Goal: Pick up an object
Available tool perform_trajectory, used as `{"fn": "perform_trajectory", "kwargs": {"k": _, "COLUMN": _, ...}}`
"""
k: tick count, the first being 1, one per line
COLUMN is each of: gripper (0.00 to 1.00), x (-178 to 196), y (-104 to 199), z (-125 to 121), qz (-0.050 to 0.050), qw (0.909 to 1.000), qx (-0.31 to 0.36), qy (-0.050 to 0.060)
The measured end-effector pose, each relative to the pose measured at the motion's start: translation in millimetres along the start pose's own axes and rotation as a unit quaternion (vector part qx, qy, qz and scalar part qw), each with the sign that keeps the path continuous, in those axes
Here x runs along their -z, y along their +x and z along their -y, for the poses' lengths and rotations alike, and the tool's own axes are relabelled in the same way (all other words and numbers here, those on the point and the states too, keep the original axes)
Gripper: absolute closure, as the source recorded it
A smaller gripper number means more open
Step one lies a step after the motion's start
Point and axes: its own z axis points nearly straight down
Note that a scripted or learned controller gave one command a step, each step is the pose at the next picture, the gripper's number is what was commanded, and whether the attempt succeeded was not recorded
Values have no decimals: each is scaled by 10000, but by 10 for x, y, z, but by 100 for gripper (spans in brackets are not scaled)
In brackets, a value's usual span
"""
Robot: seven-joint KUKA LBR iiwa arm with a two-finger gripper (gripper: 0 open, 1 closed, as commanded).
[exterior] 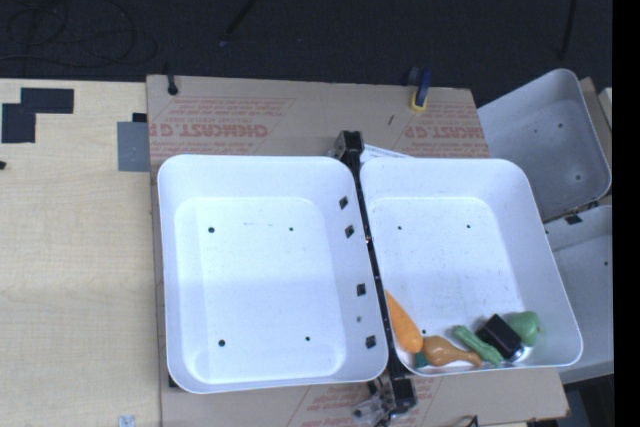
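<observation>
Crowding the right bin's [450, 177] near corner: tapered orange carrot [402, 321], green pod [477, 343], black block [499, 336].

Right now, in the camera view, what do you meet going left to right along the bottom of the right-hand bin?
Orange carrot-shaped toy → tan piece → black block → round green piece. A long green piece lies under the black block, so I leave it out of the order.

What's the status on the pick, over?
Nothing lifted yet. Orange carrot-like piece, green piece and black block bunched in the right bin's near corner. Bin walls crowd that pile; the grab could be awkward.
</observation>
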Motion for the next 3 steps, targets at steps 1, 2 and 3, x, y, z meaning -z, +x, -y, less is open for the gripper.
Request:
{"fn": "perform_trajectory", "kwargs": {"k": 1, "gripper": 100, "x": -4, "y": 12, "z": -186, "qz": 10, "qw": 10000, "qx": 26, "qy": -10}}
{"fn": "perform_trajectory", "kwargs": {"k": 2, "gripper": 100, "x": -3, "y": 2, "z": -24, "qz": -1, "qw": 10000, "qx": 1, "qy": 3}}
{"fn": "perform_trajectory", "kwargs": {"k": 3, "gripper": 100, "x": -4, "y": 13, "z": -186, "qz": 9, "qw": 10000, "qx": 27, "qy": -9}}
